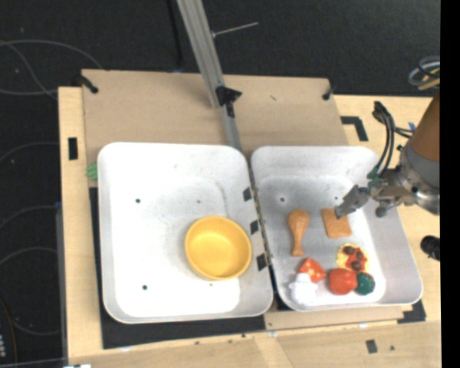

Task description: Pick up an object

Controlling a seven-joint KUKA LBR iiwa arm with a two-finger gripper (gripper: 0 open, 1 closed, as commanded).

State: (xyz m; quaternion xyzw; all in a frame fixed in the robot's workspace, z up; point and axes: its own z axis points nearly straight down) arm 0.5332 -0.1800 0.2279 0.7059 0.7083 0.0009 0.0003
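On the left, the left bin (138,182) holds a yellow bowl (218,247) near its right wall, untouched. Moving across, the right bin (307,167) carries the small things: a tan drumstick (297,231), an orange cracker (336,225), and along the front a heap of toy food (333,276), red, white, green and yellow. At the far right the arm comes in, and its pincer (351,202) hangs just above and beside the cracker. From where I stand I cannot tell whether it is apart or together. Nothing looks lifted; the cracker seems the likely target, so the grasp and the raise are both yet to come.
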